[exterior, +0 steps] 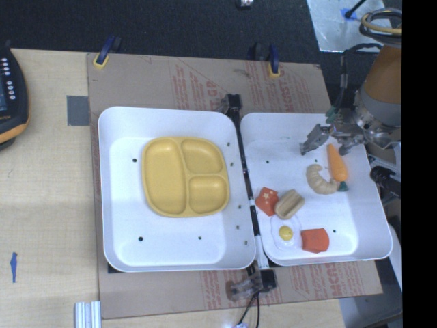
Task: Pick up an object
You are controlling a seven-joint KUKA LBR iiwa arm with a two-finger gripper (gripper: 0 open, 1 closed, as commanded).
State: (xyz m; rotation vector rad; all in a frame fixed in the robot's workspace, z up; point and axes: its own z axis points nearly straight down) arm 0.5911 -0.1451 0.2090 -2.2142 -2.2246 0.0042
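You look down on two white bins side by side. Left bin [116, 183] holds yellow divided plate [185, 175]. Right bin [369, 241] holds carrot [336, 164], croissant [321, 180], bread roll [289, 203], red star block [266, 200], fried egg [286, 234], red block [315, 240]. Your gripper [329, 140] hovers at right bin's upper right, fingers spread wide, holding nothing, just beside carrot's top end.

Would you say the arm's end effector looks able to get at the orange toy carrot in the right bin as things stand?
Probably yes. The end effector hangs just above the upper end of the orange toy carrot, with nothing between them. The pale curved croissant-shaped toy lies against the carrot's lower left side and might crowd a grasp there.
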